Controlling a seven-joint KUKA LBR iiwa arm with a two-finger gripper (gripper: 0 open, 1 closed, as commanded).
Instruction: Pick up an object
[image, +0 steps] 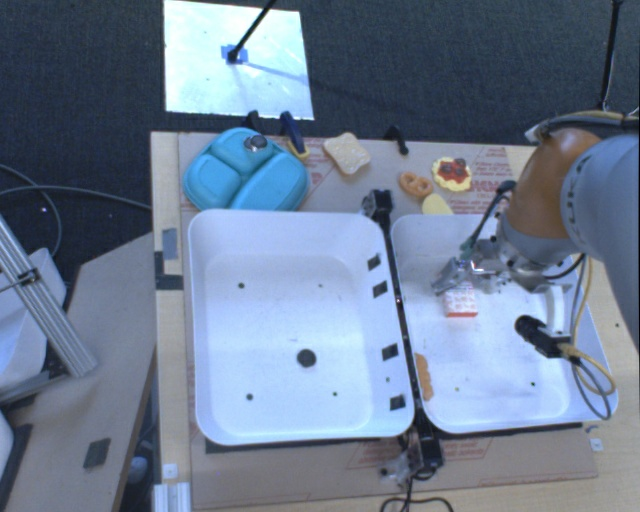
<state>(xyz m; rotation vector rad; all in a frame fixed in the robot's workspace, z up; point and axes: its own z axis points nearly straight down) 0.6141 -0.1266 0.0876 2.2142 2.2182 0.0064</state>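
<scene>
The arm (580, 200) enters from the right of the frame, grey with an orange band above the wrist, and bends down into the right bin (500, 400). Its gripper (462, 277) sits over the upper left part of that bin, a cluster of metallic parts pointing down and to the left. Directly below the gripper, touching or nearly touching its tip, lies a small carton (461, 301), in the upper middle of the right bin's floor. Whether the fingers are spread or closed cannot be told from this angle, and the carton is not visibly between them.

The carton is a small boxy thing, mostly white with red markings on its face and a red-orange strip along its lower edge; the print is too small to read. It appears to stand or lie slightly tilted on the white floor.

Lower in the same bin, against its left wall, lies a small orange-brown oblong piece (423, 375). The left bin (290, 230) holds a small dark round object (306, 357) near the middle of its floor.

Above the bins, on the bench, rest a blue divided tray (245, 172), a slice of toy toast (347, 153), a pretzel-shaped piece (415, 183), a round piece with red topping (452, 173) and a pale yellow piece (436, 205).
</scene>
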